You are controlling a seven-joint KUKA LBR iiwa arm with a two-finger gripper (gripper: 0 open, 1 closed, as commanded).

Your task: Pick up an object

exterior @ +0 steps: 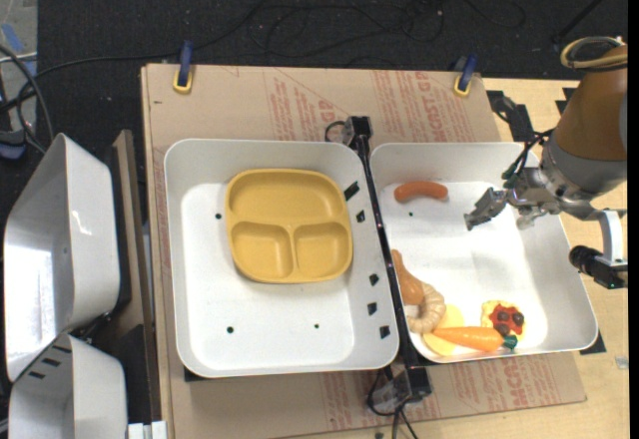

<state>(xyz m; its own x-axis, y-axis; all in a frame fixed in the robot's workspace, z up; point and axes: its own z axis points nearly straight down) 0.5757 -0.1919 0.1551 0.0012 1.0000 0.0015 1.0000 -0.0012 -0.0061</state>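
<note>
The right bin (559,277) holds an orange sausage (420,192) near its far left corner. Along its near edge lie a tan chicken-leg toy (416,294), an orange carrot (467,336) and a small yellow piece with red and green on it (502,316). My gripper (485,211) hangs over the right bin's far right part, its dark fingers pointing left toward the sausage. It is to the right of the sausage and apart from it. Nothing shows between the fingers.
The left bin (190,257) bears a yellow divided tray (290,224). Black clips run along the wall between the two bins (379,257). Two clamps (183,78) hold the cardboard at the back. White containers (55,237) stand off the bench at the left.
</note>
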